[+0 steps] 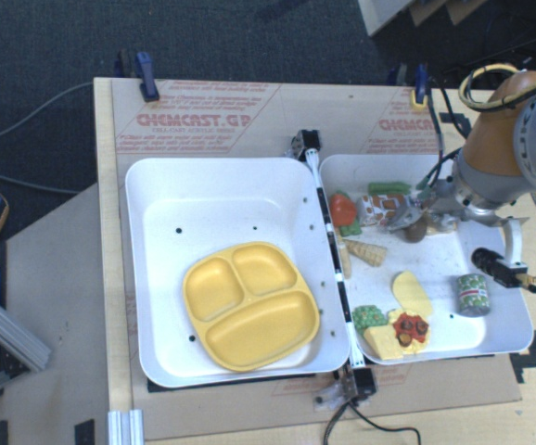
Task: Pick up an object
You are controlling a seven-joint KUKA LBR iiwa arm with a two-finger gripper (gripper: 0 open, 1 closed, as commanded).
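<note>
Camera view: gripper [414,219] low in the right bin [509,336] near its back edge, among packets [382,204]; its grasp cannot be told. Can [473,295] by the right edge. Yellow tray [249,306] in the left bin [157,248].

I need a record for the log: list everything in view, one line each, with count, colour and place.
shallow plastic bins: 2, white, side by side on bench
divided plastic plate: 1, yellow, left bin
toy tomato: 1, red, right bin, upper left
small can: 1, green and red label, right bin, right side
toy pizza slice: 1, yellow with red topping, right bin, front
clamps: 2, blue, bench's far edge
gripper: 1, grey arm, over right bin
</note>
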